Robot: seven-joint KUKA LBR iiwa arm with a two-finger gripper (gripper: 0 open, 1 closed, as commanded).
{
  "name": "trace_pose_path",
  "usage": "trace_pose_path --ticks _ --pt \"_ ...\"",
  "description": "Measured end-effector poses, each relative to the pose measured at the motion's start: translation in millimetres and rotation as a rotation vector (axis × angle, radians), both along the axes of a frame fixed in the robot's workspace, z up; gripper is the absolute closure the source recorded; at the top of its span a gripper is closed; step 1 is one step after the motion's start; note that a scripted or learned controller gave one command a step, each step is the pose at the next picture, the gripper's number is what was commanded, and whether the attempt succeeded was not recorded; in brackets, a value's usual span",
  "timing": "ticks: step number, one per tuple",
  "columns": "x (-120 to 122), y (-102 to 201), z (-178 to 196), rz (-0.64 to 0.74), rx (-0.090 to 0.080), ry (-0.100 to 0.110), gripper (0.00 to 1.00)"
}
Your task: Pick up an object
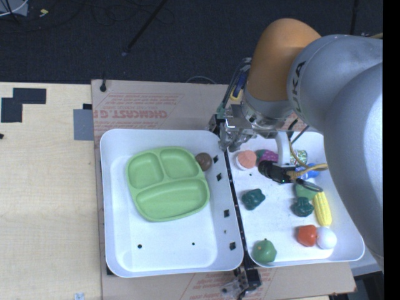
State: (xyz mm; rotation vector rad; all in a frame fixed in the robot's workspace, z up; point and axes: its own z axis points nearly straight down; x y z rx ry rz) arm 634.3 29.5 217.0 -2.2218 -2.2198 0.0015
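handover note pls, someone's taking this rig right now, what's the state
Gripper: hangs over the far end of the divider between the two white bins; its state cannot be read, nothing seen in it.
Left bin: green three-compartment plastic tray, small brown ball by its far right corner.
Right bin: pink round piece, yellow toy corn cob, green toy pepper, dark green lump, others.
Done: no pick visible.
Left: grasp and lift one object.

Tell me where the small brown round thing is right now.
The small brown ball sits in the left white bin, against the upper right corner of the green divided plastic tray, close to the wall between the two bins.
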Motion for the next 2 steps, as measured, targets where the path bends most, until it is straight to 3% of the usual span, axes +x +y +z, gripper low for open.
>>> trace_pose_path --ticks 1,2 --pt "-6.3 3.5 20.7 0.001 0.0 0.0 1.0" --pt "-4.9 -4.5 4.5 0.0 -0.001 0.003 1.0"
